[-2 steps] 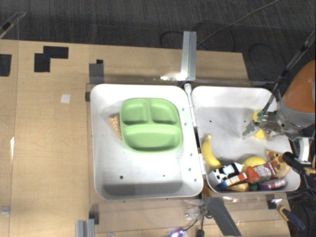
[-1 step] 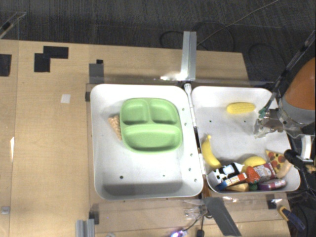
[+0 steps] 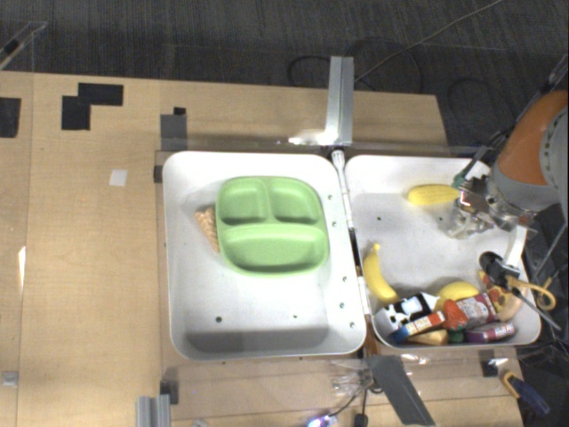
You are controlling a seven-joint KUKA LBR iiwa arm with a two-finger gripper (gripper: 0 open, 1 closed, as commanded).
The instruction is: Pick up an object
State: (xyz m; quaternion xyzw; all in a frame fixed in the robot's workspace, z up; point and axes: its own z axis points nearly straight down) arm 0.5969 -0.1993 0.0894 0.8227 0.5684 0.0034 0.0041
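The gripper (image 3: 464,223) is hovering low in the right bin (image 3: 391,185), just right of and below a yellow lemon-shaped toy (image 3: 431,195) lying near the bin's far wall, close beside it. Whether the gripper is clenched or released cannot be told. The toy is looking smooth, oval and bright yellow. A green divided plate (image 3: 269,223) is sitting in the left bin (image 3: 191,265).

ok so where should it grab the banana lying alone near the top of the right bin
Grip the banana across its thick middle, coming straight down from above. It lies flat and roughly crosswise on bare bin floor, apart from the pile at the bin's near edge, so its long sides look free for the gripper, which is just to its right.
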